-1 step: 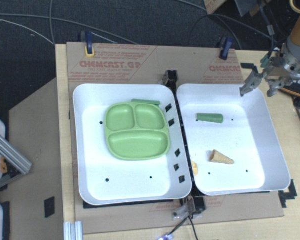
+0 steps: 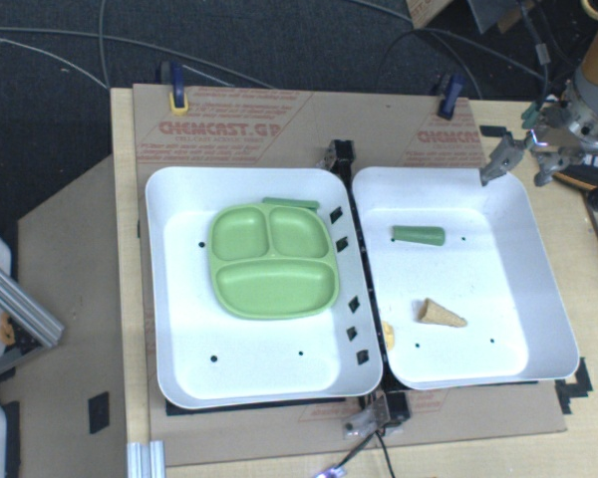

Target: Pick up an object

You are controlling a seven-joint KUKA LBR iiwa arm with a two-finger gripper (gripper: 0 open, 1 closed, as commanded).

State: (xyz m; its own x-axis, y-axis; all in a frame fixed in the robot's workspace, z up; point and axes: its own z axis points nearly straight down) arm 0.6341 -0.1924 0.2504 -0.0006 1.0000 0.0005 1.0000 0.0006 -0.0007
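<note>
The bench board [image 2: 279, 127] carries 2 shallow white bins side by side. The left bin [image 2: 179, 366] holds a green divided plate [image 2: 273, 262] with 3 compartments, lying flat toward the bin's upper middle; a thin dark green strip [image 2: 291, 203] peeks out just behind the plate's far edge, touching it. The right bin [image 2: 538, 307] holds 2 small things, well apart from each other: a green cylinder [image 2: 418, 234] lying on its side in the upper left part, and a tan cone [image 2: 440, 314] lying on its side lower down, near the middle. The gripper [image 2: 518, 162] hangs at the right bin's upper right corner, above the rim, fingers spread apart and gripping nothing, well away from both small things.
</note>
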